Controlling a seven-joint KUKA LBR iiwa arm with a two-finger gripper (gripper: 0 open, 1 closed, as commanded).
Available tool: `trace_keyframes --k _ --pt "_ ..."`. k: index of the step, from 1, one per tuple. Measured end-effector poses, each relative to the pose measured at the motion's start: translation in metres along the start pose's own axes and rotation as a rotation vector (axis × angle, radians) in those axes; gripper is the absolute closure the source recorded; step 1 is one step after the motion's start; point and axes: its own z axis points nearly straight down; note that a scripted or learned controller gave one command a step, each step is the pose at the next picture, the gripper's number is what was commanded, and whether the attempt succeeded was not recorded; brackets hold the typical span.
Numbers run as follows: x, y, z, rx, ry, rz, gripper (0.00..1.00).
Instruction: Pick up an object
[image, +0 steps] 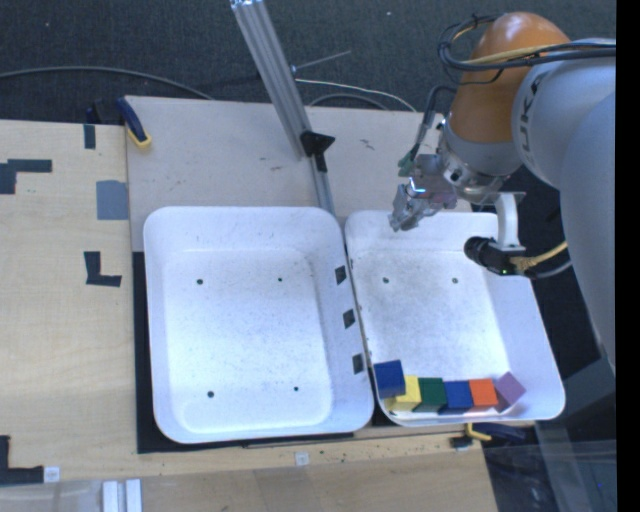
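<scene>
At the near edge of the right bin (520, 330): one row of small blocks, touching or nearly so. Listed left to right: blue block (389, 377) sitting atop a yellow block (406, 397), green block (431, 392), second blue block (458, 395), orange block (483, 393), purple block (510, 387). Left bin (240, 320): holds nothing. Pincer (408, 215): poised over the far left corner of the right bin, well apart from the blocks; whether it is parted or closed, I cannot tell; nothing seen in it. Tabletop (60, 300): taped marks. Task status: pick not yet made; approach, grasp and lift all outstanding.
</scene>
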Motion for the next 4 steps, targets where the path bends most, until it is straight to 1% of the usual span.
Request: trace_keyframes --k 1,2,3,4 --pt "0.079 -0.064 0.045 0.012 0.002 -0.001 1.0" --pt "0.074 -0.061 0.043 0.005 -0.001 0.005 0.0" --pt "0.074 -0.061 0.043 0.004 0.0 0.005 0.0" --pt "0.088 -0.019 0.043 0.002 0.0 0.003 0.0"
